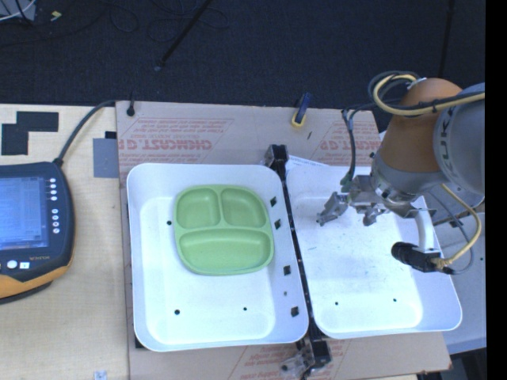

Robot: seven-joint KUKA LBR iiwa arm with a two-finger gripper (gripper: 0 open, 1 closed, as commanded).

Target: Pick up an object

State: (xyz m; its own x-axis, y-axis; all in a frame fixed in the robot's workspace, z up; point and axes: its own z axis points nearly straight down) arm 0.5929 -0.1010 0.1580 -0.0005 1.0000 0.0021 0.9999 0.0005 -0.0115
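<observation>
The claw point(348, 211) hangs over the right shallow white bin point(396, 307), fingers spread apart, gripping nothing; the green three-compartment plastic plate point(223, 229) lies well to its left.

A pale wooden bench point(79, 307) under bright light — dark blue carpeted floor point(238, 46) beyond, crossed by black cables point(186, 22).

The grey arm point(463, 145) reaches in from three o'clock, orange band point(420, 125) above the wrist — its gripper point(349, 211) points toward nine o'clock, the two fingers point(331, 210) spread apart with nothing between them.
</observation>
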